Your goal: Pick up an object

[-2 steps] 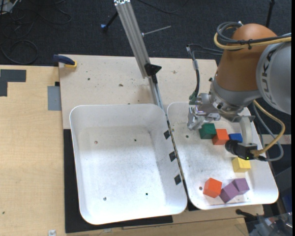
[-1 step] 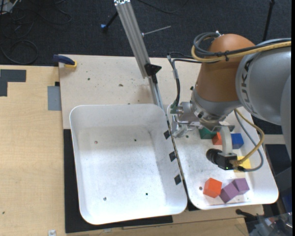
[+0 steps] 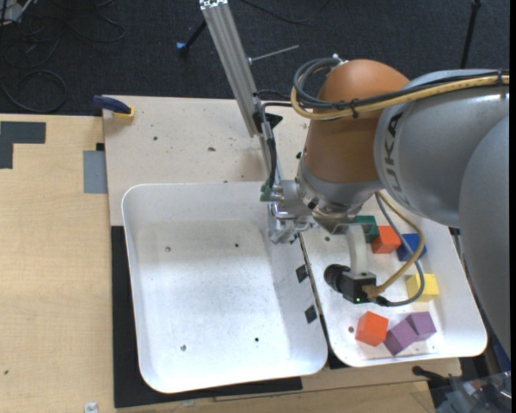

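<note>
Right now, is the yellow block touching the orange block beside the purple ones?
Apart. The camera view shows white bin floor between the yellow block and the orange block beside the purple blocks.

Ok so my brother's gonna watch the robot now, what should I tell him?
Pincer: at the edge where the two bins meet, with no block seen in it.
Blocks: all in the right bin. There is an orange block, a blue block, a yellow block, a second orange block and two purple blocks.
Done: nothing picked up yet.
Left: grab one block and lift it.
</note>
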You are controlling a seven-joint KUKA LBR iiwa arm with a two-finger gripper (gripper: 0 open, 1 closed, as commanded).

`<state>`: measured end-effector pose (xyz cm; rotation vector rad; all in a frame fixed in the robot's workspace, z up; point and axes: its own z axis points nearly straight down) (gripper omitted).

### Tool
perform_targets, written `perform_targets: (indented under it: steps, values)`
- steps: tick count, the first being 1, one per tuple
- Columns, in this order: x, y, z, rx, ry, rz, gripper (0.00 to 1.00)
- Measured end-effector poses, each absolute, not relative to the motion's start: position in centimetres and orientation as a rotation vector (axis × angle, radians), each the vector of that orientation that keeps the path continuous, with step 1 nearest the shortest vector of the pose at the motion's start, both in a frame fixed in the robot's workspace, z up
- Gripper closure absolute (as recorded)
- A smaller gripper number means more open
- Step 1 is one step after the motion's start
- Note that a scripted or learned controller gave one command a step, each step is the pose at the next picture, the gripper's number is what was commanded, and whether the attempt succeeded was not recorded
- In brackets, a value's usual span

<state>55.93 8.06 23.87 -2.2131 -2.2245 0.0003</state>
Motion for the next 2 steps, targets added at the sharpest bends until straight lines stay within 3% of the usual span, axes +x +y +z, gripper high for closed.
perform_targets:
  steps: [1, 2]
  values:
    - [55.4, 9.77, 22.07, -2.217, -2.22, 0.007, 1.0]
    - [55.45, 9.6, 22.17, -2.224, -2.215, 0.004, 0.0]
